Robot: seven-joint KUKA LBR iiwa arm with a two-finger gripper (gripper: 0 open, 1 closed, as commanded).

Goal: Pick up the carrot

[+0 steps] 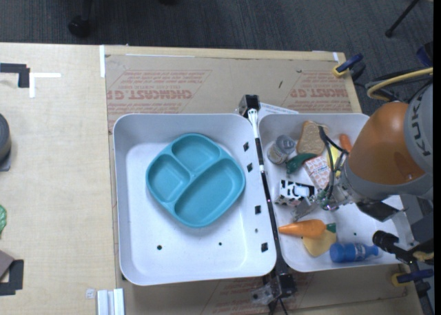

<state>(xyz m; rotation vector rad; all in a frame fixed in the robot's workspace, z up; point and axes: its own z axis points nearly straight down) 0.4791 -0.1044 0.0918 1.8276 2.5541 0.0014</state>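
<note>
Your claw (329, 200), grip state impossible to tell, hovers just above the tapered orange plastic carrot (303, 228); crowding toys beside it could snag or deflect the grasp.

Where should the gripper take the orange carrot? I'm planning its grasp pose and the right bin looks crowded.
Probably across the thick middle of the orange carrot, from above. It lies flat, pointed tip toward the divider, thick end beside a yellow piece and blue bottle. Its long sides look freest, so close across them.
</note>
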